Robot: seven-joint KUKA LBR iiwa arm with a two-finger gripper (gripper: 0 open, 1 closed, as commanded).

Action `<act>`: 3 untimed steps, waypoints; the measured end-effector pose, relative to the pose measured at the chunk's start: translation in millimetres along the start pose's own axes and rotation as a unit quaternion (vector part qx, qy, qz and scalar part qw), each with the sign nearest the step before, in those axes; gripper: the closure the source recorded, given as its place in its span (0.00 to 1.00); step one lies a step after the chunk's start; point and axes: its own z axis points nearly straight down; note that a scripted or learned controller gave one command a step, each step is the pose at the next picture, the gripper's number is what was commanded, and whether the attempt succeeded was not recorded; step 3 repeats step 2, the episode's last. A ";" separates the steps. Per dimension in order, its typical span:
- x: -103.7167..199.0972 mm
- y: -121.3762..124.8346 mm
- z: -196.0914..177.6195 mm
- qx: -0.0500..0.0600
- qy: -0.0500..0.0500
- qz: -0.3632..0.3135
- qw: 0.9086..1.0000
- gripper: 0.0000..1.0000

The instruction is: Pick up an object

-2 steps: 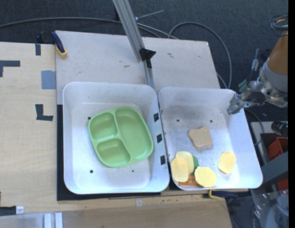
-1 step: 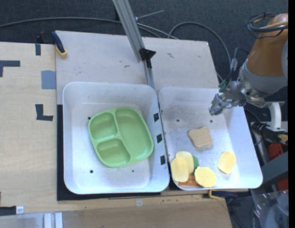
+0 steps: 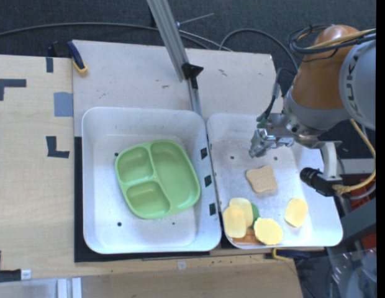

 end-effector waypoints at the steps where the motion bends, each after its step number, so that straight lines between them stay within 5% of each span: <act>1: 54.2 -5.8 -5.0 0.000 0.000 0.000 1.000 1.00; 2: 115.7 -1.7 0.6 0.000 0.000 -0.001 1.000 1.00; 3: 115.7 -1.7 0.6 0.000 0.000 -0.001 1.000 1.00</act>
